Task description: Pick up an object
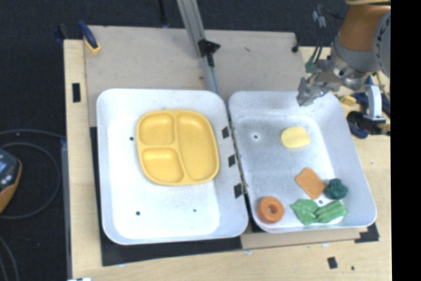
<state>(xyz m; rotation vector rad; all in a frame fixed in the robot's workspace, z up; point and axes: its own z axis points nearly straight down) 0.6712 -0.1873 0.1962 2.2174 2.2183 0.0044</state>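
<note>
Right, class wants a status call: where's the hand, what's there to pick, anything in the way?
Hand over right bin's far edge, nothing seen in it. Yellow piece nearest, untouched. Path to it clear.

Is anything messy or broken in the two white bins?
Nothing stands out. The yellow divided plate lies flat in the left bin. In the right bin, the yellow piece, orange piece, orange ring and green toys lie loose, nothing spilled. The gripper hovers over the far edge.
</note>
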